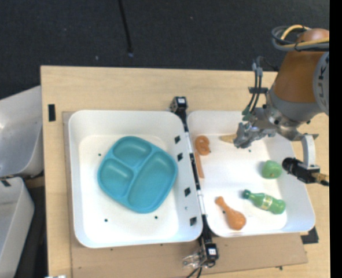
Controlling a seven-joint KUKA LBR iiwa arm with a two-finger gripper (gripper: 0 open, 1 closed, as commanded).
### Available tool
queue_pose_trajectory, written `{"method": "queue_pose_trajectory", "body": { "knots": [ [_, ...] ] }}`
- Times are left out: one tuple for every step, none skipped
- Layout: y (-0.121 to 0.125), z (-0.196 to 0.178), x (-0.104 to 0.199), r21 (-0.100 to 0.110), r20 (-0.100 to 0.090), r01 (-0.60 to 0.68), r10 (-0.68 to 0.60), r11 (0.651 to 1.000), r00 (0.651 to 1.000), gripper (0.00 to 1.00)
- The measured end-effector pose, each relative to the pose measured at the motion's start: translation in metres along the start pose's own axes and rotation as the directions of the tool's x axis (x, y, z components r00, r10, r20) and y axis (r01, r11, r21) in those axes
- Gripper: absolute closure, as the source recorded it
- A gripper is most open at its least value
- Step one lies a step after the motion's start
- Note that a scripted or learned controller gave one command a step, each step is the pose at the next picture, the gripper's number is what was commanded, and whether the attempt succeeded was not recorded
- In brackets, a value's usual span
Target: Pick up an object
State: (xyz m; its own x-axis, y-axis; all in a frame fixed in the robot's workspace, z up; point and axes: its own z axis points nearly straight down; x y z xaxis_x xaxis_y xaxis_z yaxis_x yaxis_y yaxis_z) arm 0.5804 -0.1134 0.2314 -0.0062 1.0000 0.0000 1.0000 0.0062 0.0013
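A pale wooden bench [130,86] stands on dark speckled floor [72,22], crossed by a black cable [123,19].

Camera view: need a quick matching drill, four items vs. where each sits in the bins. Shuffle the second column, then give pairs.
Items:
1. blue divided plate
2. green bottle
3. green ball
4. orange pear-shaped toy

Places:
A. right bin, near its right wall, above the bottle
B. middle of the left bin
C. right bin, front, left of the bottle
D. right bin, front right, lying on its side

Pairs: 1-B, 2-D, 3-A, 4-C
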Motion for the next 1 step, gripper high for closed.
{"method": "queue_pose_trajectory", "body": {
  "knots": [
    [0.0065,-0.0103,0.0471,-0.002,-0.001,0.001,-0.001,1.000,1.000,1.00]
  ]
}}
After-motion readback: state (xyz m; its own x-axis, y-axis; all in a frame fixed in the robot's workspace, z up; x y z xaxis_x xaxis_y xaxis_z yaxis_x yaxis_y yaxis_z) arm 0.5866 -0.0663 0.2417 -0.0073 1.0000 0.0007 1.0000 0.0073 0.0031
